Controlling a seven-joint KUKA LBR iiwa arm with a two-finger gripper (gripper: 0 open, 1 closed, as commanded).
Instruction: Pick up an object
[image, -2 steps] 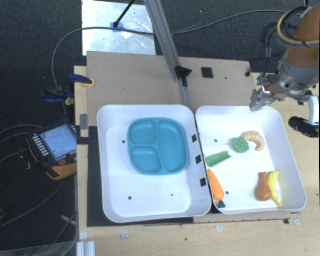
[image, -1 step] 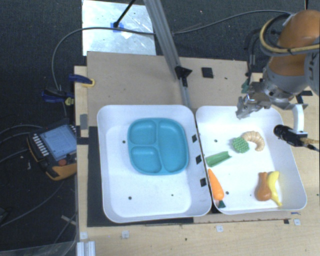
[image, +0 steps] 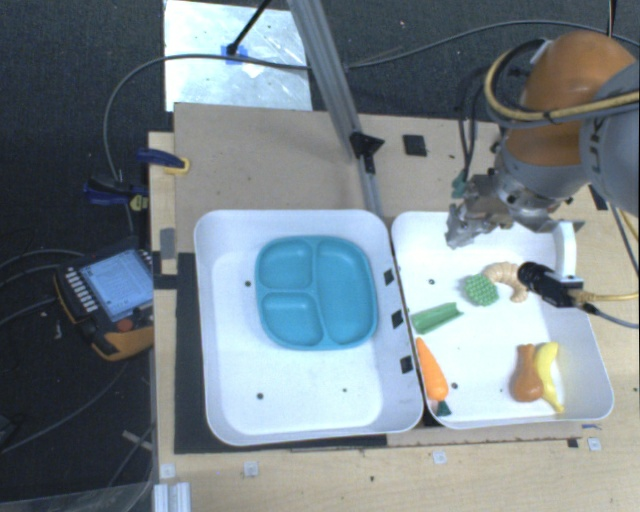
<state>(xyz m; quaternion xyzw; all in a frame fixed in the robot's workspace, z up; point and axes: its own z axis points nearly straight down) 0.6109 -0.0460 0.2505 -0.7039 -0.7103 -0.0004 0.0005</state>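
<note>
Hovering above the right bin (image: 575, 400), the hand (image: 462, 232) aims at toy food; its grip I cannot tell.

Divided plate (image: 316, 292) in left bin (image: 225, 400); carrot (image: 431, 369) in right bin (image: 590, 385).

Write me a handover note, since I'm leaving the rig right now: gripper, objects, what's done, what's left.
Gripper: over the right white bin's far-left corner, holding nothing; finger state unclear.
Right bin: green knobbly toy, tan curved piece, flat green strip, orange carrot, orange-brown drumstick, yellow banana.
Left white bin: blue sectioned plastic plate.
Done: nothing lifted.
Left: grasp and raise one object.
</note>
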